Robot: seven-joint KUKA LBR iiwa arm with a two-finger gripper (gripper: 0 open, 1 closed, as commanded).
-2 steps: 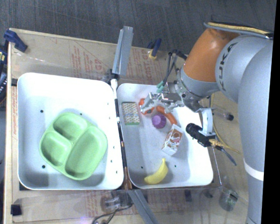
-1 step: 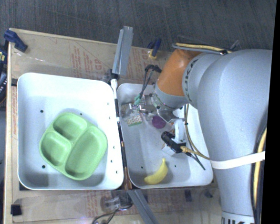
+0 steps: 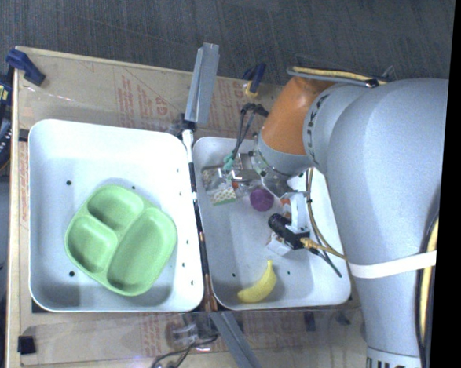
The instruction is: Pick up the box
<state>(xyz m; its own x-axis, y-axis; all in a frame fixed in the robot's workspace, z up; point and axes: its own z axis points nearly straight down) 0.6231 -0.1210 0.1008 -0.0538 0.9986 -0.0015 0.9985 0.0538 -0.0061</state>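
Observation:
A small pale box (image 3: 224, 192) with a speckled face lies in the upper left part of the right bin (image 3: 232, 274), close to the wall between the bins. My gripper (image 3: 230, 173) reaches down into that corner from the orange-banded wrist (image 3: 286, 120) and sits right above the box's far edge, touching or nearly touching it. The wrist and its cables cover the gripper's upper part.
A purple round object (image 3: 261, 199) lies just right of the box. A white and red item (image 3: 294, 214) with a black part sits under the arm's cable. A banana (image 3: 259, 286) rests near the front wall. The left bin (image 3: 52, 151) holds a green divided plate (image 3: 121, 238).

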